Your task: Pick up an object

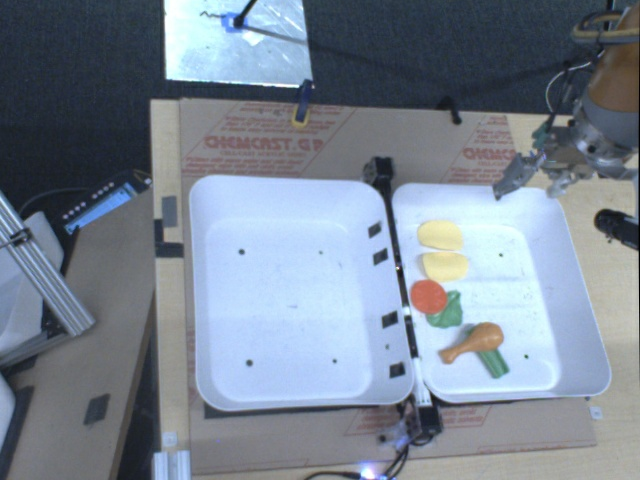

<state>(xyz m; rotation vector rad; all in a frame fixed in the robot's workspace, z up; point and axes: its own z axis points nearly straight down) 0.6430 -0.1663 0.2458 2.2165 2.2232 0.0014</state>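
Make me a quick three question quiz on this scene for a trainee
1. True or false: the gripper is above the right bin's far edge.
2. Which bin holds the toys? A left bin B right bin
3. Fill in: the orange drumstick touches a ____ piece.

Key: 1 true; 2 B; 3 green

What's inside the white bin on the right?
The right bin holds two yellow pieces, an orange-red disc overlapping a green piece, and a toy drumstick across a green stick, partly hiding it.
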